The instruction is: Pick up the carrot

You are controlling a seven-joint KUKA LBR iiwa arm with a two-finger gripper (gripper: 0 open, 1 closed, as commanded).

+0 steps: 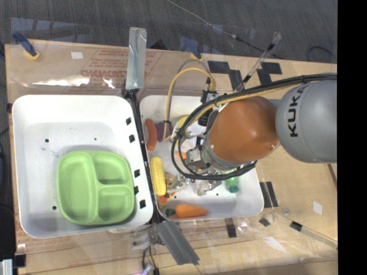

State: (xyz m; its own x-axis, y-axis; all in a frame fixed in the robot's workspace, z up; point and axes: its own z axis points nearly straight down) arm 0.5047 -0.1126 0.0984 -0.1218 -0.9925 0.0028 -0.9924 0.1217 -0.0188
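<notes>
Where pincer [192, 182] hovers, carrot [191, 211] hugs bin's front wall [229, 215].

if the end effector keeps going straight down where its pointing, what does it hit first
Probably the floor of the right bin: the end effector hangs over bare white, with the carrot nearer the front wall. Depth is unclear.

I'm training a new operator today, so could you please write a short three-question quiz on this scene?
1. True or false: the carrot lies in the left bin.
2. What stands in the left bin? A) green divided plate B) corn cob C) carrot
3. Which edge of the right bin is the carrot nearest in the camera view?

Key: 1 false; 2 A; 3 the bottom edge.
</notes>
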